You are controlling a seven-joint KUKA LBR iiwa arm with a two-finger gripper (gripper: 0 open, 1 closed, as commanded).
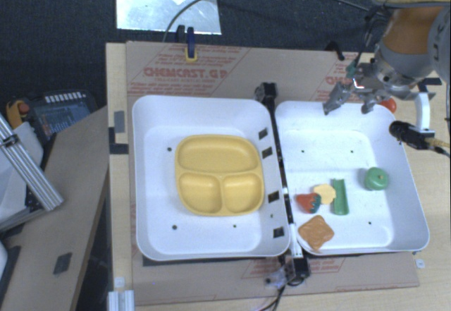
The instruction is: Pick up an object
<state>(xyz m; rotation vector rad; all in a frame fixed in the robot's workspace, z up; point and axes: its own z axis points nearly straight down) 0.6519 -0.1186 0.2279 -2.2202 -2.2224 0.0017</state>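
**Pincer parked at the far rim, toys lying toward six o'clock**

The pincer (350, 99) hung over the far edge of the right bin (366, 144), its two dark fingers spread apart with nothing between them. Every candidate object lay from it toward six o'clock, well apart, in the near half of that bin. Nearest the pincer's line was the green stick (340, 197), a smooth, plastic-looking bar whose long axis ran roughly twelve to six. Just beside it at nine o'clock sat a small yellow piece (325, 193), touching or nearly touching a red piece (306, 202) further toward nine. A brown, biscuit-like square (316, 232) with a rough, toasted look lay near the front rim. The round green knob (376, 178) stood alone at about three o'clock from the stick, and judging by its clear surroundings it looked the easiest grasp. The left bin (151, 161) held a glossy yellow divided tray (216, 174) with three compartments.
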